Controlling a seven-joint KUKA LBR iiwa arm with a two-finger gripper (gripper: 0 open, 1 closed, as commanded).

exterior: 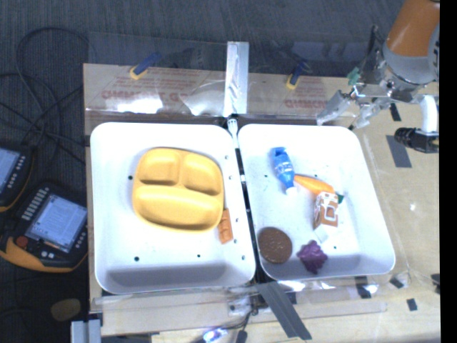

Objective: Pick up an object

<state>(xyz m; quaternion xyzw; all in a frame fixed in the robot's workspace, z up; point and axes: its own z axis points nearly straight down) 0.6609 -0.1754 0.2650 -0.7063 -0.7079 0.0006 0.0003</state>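
We see the two-finger gripper hanging above the far rim of the right white bin, fingers spread and holding nothing.

In that bin we find a blue plastic bottle beside an orange toy carrot, a small red-and-white carton, a round brown disc and a purple grape-like lump; the disc and lump sit close to the near wall, the middle floor stays open. In the left white bin a yellow divided plastic tray fills the centre, with a small orange piece against the dividing wall.
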